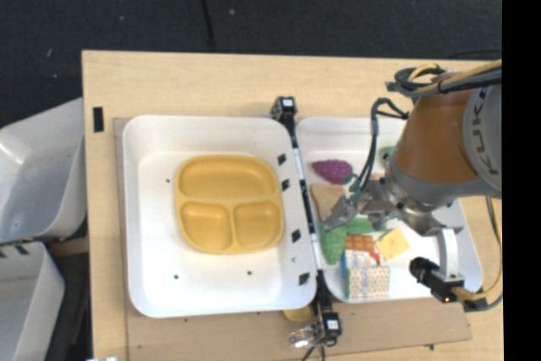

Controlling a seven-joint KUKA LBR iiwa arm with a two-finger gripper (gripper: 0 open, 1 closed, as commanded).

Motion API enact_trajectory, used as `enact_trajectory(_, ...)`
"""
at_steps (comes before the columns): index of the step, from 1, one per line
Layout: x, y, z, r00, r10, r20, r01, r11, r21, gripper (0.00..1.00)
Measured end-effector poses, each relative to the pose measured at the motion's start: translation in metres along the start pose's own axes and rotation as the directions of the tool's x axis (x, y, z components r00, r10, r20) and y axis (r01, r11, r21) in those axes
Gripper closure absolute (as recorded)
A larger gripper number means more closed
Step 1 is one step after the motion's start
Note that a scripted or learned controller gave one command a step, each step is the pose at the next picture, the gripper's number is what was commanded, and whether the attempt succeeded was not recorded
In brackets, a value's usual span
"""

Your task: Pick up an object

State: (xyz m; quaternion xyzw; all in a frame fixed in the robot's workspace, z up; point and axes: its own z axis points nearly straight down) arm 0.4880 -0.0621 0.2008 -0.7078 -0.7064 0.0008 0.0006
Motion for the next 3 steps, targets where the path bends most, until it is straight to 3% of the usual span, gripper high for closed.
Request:
enact_trajectory(1,-0.044,0.002,0.104,1.000,0.002,0.002,-0.002,1.000,-0.004,0.00)
enact_trajectory(2,-0.044,0.004,0.086,1.000,0.008,0.005,-0.008,1.000,-0.012,1.00)
enact_trajectory(3,0.038,0.045,-0.005,1.000,-0.011,-0.001,0.011,1.000,-0.012,1.00)
